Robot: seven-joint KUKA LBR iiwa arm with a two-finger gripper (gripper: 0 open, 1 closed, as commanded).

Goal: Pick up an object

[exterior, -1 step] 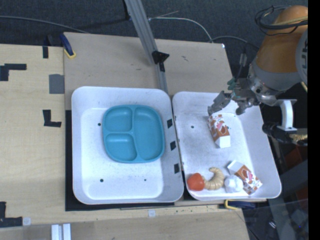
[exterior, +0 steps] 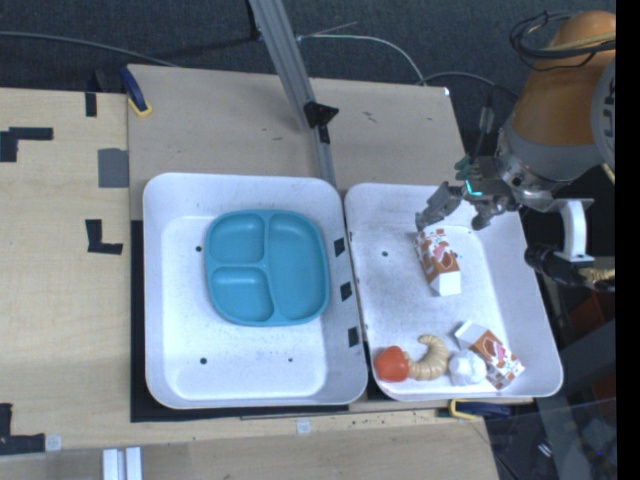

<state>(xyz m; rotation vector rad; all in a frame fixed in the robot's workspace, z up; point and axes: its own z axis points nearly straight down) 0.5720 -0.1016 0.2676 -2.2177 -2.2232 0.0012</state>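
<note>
Fingers point(exterior: 441, 206) hang spread over the far part of the right white bin point(exterior: 392, 298). Just below them in the picture, a red-and-white carton point(exterior: 438, 260) lies in that bin. Further toward the near edge: a second red-and-white carton point(exterior: 490, 354), a tan croissant-shaped toy point(exterior: 430, 358), a red tomato-shaped toy point(exterior: 392, 364). Well left of the fingers, the left white bin point(exterior: 170, 268) holds a blue divided plastic plate point(exterior: 267, 268). Both bins sit side by side on the bench point(exterior: 60, 298).

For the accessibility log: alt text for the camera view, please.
The gripper, fingers spread open, hovers over the right bin just above a small red-and-white carton, holding nothing. Along that bin's near edge lie a tomato, a croissant and a second carton. The left bin holds a blue divided plate.
</note>
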